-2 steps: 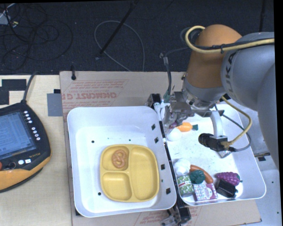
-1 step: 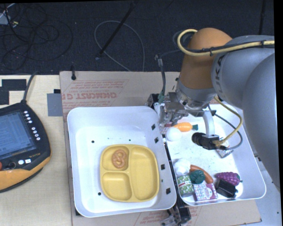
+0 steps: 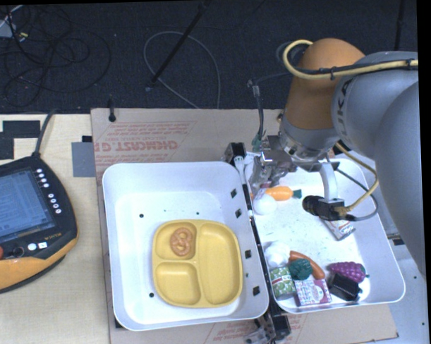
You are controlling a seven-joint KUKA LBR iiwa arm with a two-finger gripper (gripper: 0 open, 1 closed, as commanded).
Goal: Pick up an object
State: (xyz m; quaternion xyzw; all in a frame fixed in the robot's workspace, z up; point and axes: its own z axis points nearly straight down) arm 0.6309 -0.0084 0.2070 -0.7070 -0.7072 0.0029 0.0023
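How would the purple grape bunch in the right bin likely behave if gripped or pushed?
The grape bunch looks like lumpy toy plastic, so probably light and stiff. Its bumpy surface may slip between fingers. Wedged against a dark block, it would likely nudge that rather than roll.

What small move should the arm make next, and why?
Probably lower the pincer a little and shift it right: it hovers near the right bin's left wall, beside the orange carrot toy, with nothing seen between its tips.

A teach pendant (image 3: 23, 217) is seen at the left edge of the frame, cardboard (image 3: 165, 138) is spread beneath the bins, and cables (image 3: 176, 56) are strewn along the top.
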